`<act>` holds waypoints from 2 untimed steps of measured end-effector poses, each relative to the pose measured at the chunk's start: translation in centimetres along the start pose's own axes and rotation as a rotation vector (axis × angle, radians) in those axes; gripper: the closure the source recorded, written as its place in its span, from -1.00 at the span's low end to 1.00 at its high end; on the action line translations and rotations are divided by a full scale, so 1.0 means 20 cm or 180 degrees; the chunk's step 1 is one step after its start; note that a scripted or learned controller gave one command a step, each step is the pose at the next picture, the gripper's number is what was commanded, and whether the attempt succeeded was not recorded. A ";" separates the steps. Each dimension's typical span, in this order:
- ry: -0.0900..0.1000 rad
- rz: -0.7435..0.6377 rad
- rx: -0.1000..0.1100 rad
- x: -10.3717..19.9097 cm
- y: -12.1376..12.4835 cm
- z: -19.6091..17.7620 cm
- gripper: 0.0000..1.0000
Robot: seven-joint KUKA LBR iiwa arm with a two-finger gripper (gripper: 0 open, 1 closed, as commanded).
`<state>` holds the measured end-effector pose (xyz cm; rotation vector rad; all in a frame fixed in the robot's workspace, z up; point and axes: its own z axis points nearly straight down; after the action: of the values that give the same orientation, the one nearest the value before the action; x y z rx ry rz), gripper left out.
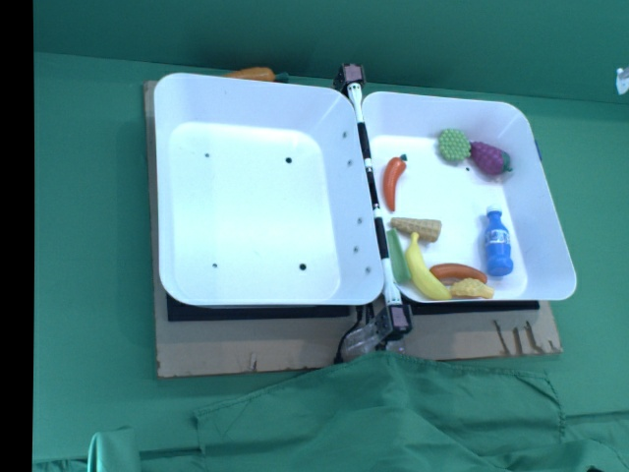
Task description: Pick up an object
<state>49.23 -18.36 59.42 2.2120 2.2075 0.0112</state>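
Observation:
The right bin [541, 195] holds several toy foods. A red chili pepper [392, 182] lies near its left wall. Green grapes [453, 145] and purple grapes [489, 157] sit at the back. A blue bottle [497, 243] stands out at the right. A waffle cone [417, 228] lies in the middle. At the front lie a yellow banana [424, 272], a green vegetable [396, 256], a red sausage [458, 271] and a yellow corn piece [472, 288].
The left bin [187, 106] sits beside the right one, with a black-and-white divider bar [369, 180] between them. An orange carrot [253, 74] lies behind the left bin on the cardboard base [246, 357]. Green cloth [393, 416] bunches at the front.

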 end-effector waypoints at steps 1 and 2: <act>0.0024 0.0011 0.0076 -0.01 0.00 0.51 -1.00; 0.0001 0.0019 0.0021 -0.02 0.00 0.42 1.00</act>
<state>49.40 -18.82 51.03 2.2221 2.2046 0.0044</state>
